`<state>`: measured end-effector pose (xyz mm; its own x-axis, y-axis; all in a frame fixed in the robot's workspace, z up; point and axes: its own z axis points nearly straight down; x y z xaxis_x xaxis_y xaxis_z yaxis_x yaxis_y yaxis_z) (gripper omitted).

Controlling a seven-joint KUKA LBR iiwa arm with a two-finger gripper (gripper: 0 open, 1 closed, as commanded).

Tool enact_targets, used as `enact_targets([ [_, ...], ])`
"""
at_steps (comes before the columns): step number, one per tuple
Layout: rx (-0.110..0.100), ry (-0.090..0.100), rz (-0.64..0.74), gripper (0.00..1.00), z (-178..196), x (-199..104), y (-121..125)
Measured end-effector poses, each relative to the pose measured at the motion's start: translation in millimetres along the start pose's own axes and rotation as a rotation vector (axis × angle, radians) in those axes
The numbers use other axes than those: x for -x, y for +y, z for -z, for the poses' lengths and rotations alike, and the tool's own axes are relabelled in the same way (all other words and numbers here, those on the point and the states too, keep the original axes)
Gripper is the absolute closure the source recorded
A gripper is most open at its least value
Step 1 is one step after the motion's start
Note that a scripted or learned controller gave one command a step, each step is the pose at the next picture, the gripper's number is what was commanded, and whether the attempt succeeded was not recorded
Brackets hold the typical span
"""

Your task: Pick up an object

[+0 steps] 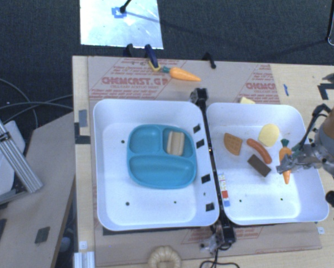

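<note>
Pincer [285,163] sits low in the right white bin [300,205], over a small orange toy carrot [286,176]; finger gap too blurred, cannot tell. Arm cut off at right edge. Beside the carrot: dark brown block [259,165], red sausage [259,150], yellow round piece [269,134], tan cracker [232,143]. Left white bin [116,205] holds a blue divided plate [155,169].

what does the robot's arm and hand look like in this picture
The arm comes in from the right edge, grey with a rounded body. Its hand is a small metallic grey assembly of dark and silvery parts. A thin dark cable loops beside the arm.
</note>
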<state>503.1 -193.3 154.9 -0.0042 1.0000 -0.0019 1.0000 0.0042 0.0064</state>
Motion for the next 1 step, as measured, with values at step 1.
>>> enact_targets([
  [1,0.002,-0.001,0.001,1.0,64.2,1.8,5.2],
])
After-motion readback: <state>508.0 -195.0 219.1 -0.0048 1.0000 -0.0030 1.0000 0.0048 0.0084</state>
